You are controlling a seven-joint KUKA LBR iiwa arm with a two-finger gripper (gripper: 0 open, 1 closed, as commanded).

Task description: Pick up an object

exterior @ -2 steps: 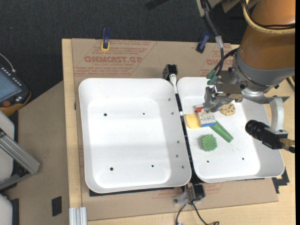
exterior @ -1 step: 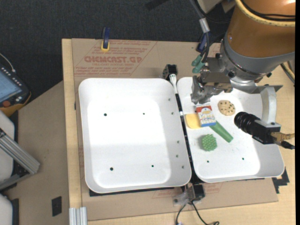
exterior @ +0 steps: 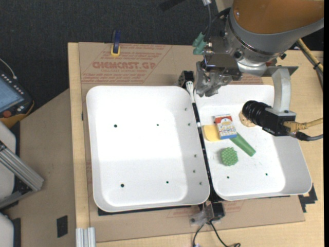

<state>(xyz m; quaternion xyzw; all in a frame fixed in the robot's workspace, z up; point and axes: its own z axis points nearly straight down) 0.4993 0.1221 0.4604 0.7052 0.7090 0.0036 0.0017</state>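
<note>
Nothing has been picked up yet, as far as the view shows. All the candidate things lie loose on the floor of the right bin (exterior: 288,174): a small card box (exterior: 225,126) with a red top, a yellow block (exterior: 210,133) touching the box's left side, a green bar (exterior: 243,145) just below the box, and a green ball (exterior: 229,157) with a bumpy surface near the bar's lower end. The left bin (exterior: 103,138) has only its bare floor with a few dark holes. So the whole task is left: descend, close on one piece, and lift.

The tool (exterior: 208,86) hangs at the far end of the right bin, close to the rim where the two bins meet. The group of things lies on the near side of it, a little toward the arm, and apart from it; nothing is between its tips. Whether its fingers are spread or closed I cannot tell, since the wrist body and cables cover them from above.

The arm comes in from the right and above, its orange band (exterior: 277,6) large in the top corner, wrist pointing roughly straight down. A black cylindrical fitting (exterior: 262,115) on a grey bracket sticks out beside the wrist and sits over the bin just beyond the box.

My judgement is that the tool must shift toward the near side before any descent would meet a piece.
</note>
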